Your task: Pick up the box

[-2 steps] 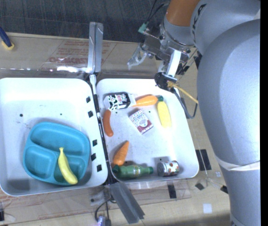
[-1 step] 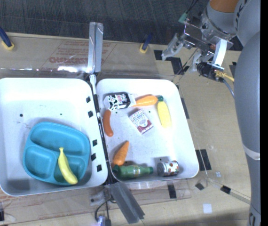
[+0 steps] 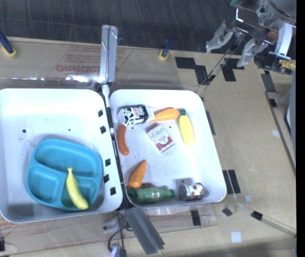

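**A:** Start at the front of the right bin (image 3: pixel 211 143). What is there?

**B:** A green bottle (image 3: pixel 151 194) lying on its side and a small can (image 3: pixel 191 191) next to it, with a carrot (image 3: pixel 137 174) just behind.

**A:** And the box?

**B:** The small red-and-white box (image 3: pixel 160 137) lies flat near the bin's middle, its long axis slanting from upper left to lower right. A corn cob (image 3: pixel 187 129) sits just beside it, a black-and-white carton (image 3: pixel 135 114) and another carrot (image 3: pixel 167 113) behind.

**A:** Where is the gripper?

**B:** The gripper (image 3: pixel 233 46) hangs at the top right, outside the bin, well apart from the box, its fingers spread wide and holding nothing. The box lies down and to the left of it.
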Tool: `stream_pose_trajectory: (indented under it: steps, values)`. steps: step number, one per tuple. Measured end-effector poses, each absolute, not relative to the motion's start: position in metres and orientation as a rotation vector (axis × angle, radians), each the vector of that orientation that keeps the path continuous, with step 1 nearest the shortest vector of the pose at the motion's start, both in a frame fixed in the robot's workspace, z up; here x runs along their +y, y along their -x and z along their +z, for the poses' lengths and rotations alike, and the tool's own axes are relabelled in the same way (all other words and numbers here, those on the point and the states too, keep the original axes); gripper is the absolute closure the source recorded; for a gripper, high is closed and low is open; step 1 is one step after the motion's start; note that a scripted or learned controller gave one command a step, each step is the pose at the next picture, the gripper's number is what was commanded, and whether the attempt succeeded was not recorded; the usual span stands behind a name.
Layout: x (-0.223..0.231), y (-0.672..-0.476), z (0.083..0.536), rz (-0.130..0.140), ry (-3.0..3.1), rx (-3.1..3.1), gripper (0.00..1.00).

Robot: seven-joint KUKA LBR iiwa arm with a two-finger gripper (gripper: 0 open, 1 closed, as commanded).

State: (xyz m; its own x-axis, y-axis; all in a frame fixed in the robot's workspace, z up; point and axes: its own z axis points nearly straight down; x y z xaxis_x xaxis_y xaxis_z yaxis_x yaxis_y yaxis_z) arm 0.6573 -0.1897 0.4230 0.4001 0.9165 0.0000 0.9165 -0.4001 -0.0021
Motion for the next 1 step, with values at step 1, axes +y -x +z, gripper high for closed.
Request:
stream_pose_trajectory:
  steps: [1]
  values:
    - [-0.1964,-0.6577,0.441,0.003,2.708,-1.588,0.0]
